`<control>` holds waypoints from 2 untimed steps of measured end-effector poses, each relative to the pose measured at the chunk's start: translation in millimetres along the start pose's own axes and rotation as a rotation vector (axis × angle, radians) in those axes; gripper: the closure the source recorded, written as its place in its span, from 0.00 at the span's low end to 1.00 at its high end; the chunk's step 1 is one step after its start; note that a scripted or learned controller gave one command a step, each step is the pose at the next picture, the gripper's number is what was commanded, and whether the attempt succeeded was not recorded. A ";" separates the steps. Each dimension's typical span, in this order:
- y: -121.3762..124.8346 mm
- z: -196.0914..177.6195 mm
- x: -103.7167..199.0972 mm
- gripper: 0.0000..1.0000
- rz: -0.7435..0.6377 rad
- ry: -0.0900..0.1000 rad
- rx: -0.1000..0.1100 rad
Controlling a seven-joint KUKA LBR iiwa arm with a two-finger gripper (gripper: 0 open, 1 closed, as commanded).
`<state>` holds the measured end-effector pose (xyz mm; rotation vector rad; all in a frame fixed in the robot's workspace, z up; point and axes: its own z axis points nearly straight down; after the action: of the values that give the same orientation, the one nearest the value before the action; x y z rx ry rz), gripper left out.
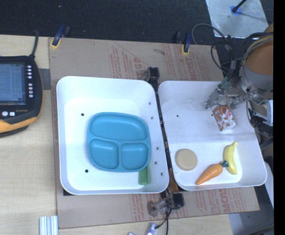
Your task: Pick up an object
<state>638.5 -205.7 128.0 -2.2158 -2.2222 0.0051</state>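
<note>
At the far left of the bench, a black handheld control pendant with a lit screen (8, 89) is seen. A light-blue three-compartment plastic plate (118, 142) is held in the left white bin (69, 97), with a small green block (144, 176) against its near corner. In the right white bin (181, 97), a tan round disc (186, 159), an orange toy carrot (209, 174) and a yellow toy banana (231, 158) are grouped near the front. A red-and-white crumpled packet (224, 117) is positioned further back, directly under the grey two-finger gripper (224, 98).

Robotics lab: teach pendant (10, 94), clamped bench (118, 58).
</note>
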 end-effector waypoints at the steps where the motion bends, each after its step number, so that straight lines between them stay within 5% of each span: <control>1: -19.6 7.0 -5.8 0.00 -0.001 -0.001 0.000; 2: -19.6 -3.5 -6.3 1.00 -0.003 -0.001 0.002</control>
<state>619.0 -212.0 131.6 -2.2126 -2.2247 0.0080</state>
